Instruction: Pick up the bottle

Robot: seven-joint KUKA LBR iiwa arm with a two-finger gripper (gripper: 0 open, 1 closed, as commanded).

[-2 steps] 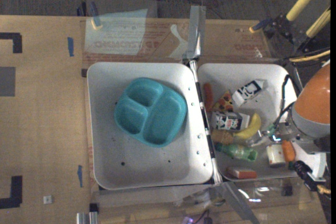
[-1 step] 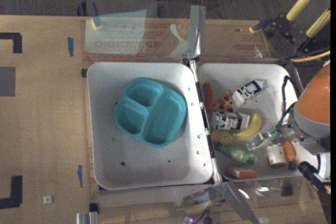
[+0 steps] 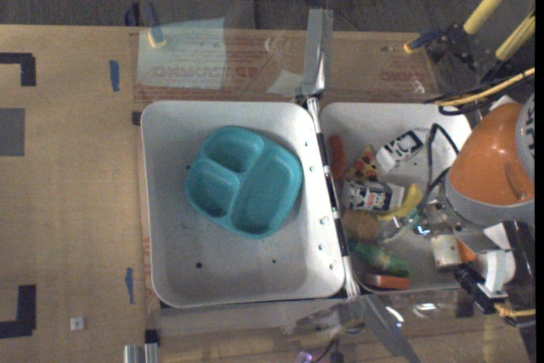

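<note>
The likeliest bottle [image 3: 376,253] is a small dark green thing lying on its side in the right bin [image 3: 442,116], below the milk carton [image 3: 371,198] and just past a brown round lump [image 3: 361,225] under that carton. It is too small and blurred to be sure of its identity. An orange stick [image 3: 388,281] lies further below the carton, close beside the bottle, and a banana [image 3: 406,201] curves off the carton's right side. The end effector [image 3: 444,244] hangs low to the right of the carton, under the arm's orange band [image 3: 493,167]; the arm hides it enough that one cannot tell whether it is wide or narrow, and nothing is seen held in it. As a toy-sized plastic bottle it would likely be light and stiff but smooth and round, so apt to roll or squirt out of a pinch. The safer hold seems to be across the middle of its body, square to its long axis, clear of the lump and stick crowding it.
</note>
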